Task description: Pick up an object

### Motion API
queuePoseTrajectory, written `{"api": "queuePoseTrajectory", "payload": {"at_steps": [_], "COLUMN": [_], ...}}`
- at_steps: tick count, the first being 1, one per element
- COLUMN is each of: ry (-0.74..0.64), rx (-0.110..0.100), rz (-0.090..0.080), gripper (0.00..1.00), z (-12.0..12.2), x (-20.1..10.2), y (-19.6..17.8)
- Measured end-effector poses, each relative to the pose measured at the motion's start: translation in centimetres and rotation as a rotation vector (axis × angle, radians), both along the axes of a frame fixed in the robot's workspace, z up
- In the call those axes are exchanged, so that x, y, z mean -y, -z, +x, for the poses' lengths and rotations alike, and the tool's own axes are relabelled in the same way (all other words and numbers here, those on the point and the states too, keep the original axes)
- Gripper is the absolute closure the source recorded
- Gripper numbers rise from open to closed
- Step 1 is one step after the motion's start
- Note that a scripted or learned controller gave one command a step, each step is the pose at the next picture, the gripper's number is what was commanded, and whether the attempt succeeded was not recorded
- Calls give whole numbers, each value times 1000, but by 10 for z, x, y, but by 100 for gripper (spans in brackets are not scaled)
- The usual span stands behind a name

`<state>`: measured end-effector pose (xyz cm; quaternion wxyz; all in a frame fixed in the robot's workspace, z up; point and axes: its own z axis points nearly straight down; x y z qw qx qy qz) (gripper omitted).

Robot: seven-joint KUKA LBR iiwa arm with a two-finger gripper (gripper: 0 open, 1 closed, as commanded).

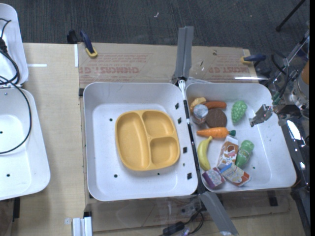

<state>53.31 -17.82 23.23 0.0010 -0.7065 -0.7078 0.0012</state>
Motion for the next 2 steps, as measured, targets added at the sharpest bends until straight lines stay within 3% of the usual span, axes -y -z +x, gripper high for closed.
{"api": "queuePoseTrajectory", "payload": {"at_steps": [1,2], "ry": [110,45], "rx": [1,5], "rz": [0,0], "gripper": [0,0], "z": [30,-3], "x": [-8,-56], "y": [141,140]}}
